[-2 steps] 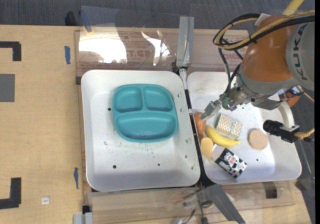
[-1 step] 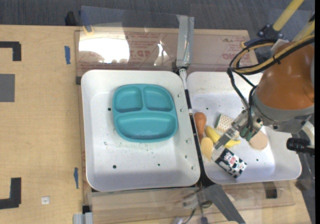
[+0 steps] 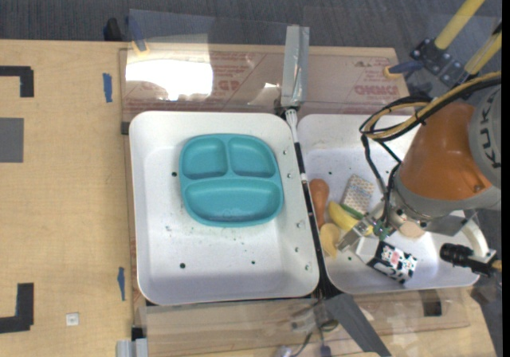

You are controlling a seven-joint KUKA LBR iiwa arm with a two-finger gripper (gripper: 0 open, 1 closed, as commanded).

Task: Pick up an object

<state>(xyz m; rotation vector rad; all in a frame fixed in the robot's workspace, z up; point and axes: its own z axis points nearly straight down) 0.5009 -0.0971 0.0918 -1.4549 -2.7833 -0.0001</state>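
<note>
My arm, grey with an orange band above the wrist (image 3: 442,160), reaches in from 3 o'clock and hangs low over the right-hand shallow white bin (image 3: 335,140). That bin holds the loose items, so it is where a pick has to be made.

My fingers (image 3: 362,229) point down toward the bin floor, close to the divider wall. I cannot tell whether they are open or closed: the wrist body and a tangle of black cable (image 3: 382,128) hide most of them, and only a glint of metal is visible.

Candidate objects sit near the fingers:
- a yellow banana-shaped toy (image 3: 344,215), just beside the fingers at about 10 o'clock;
- an orange carrot-shaped toy (image 3: 319,198), lying lengthwise along the divider wall, at 10 o'clock beyond the banana;
- a small black-and-white patterned block (image 3: 395,260), at about 4 o'clock from the fingers;
- a tan checked flat piece (image 3: 360,188), at 12 o'clock.

Nothing is visibly between the fingers, so I judge the pick as not yet made.

The left-hand shallow white bin (image 3: 151,204) carries a teal three-compartment plastic plate (image 3: 231,180), lying flat near its centre, well apart from my arm.

Both bins rest side by side on the light wooden surface (image 3: 56,188).
</note>
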